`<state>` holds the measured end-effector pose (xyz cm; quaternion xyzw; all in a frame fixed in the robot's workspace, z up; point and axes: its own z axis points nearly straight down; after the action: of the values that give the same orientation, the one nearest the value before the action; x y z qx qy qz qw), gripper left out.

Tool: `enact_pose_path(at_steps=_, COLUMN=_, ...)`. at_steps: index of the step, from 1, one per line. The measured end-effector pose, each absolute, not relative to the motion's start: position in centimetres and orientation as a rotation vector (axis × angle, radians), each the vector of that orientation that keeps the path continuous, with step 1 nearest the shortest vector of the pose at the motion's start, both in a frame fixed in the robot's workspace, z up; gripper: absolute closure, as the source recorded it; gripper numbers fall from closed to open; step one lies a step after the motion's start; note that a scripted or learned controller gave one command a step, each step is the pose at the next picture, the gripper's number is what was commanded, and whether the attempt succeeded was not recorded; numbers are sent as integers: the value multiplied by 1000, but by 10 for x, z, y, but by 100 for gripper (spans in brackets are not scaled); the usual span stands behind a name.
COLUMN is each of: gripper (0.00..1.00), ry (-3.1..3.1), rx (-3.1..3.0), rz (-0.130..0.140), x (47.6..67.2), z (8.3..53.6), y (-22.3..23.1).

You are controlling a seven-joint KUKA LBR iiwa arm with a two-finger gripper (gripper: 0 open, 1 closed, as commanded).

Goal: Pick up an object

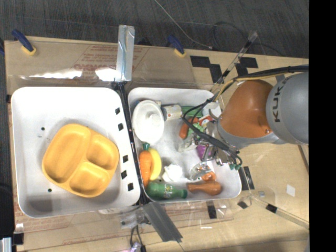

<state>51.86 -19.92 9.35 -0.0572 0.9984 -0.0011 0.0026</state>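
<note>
- The arm [268, 114] is reaching in from the right, its orange band sitting over the right bin's [231, 185] far right corner.
- The claw [202, 140] is hanging low inside the right bin, among cables and clutter; whether it is open, closed or gripping anything cannot be told.
- A white bowl [147, 117] is sitting at the far left of the right bin, upright.
- A carrot [145, 163] and a banana [155, 165] are lying side by side against the bin's left wall, touching each other.
- A green bottle [166, 191] is lying on its side along the near wall, just beside a brown drumstick-like piece [205, 187] to its right.
- A small white piece [172, 171] is resting between the banana and the drumstick.
- A purple item [201, 151] and a clear, glassy item [201, 168] are lying just below the claw; contact cannot be told.
- An orange-red piece [184, 130] is lying left of the claw.
- The left bin [26, 109] is holding a yellow divided tray [80, 159], resting slightly askew.
- Both bins are sitting on the cardboard-covered tabletop [63, 54].
</note>
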Motion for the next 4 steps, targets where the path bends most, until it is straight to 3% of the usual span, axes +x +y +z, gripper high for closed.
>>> enact_pose_path(at_steps=1, gripper=0, ry=3142, rx=106, rz=2, x=524, z=92, y=-167)
enact_pose_path(at_steps=2, gripper=0, ry=3137, rx=-63, rz=-1, x=539, z=94, y=-209)
enact_pose_path(at_steps=3, gripper=0, ry=3119, rx=396, rz=1, x=514, z=92, y=-165)
enact_pose_path(at_steps=4, gripper=0, ry=3136, rx=87, rz=0, x=512, z=93, y=-209)
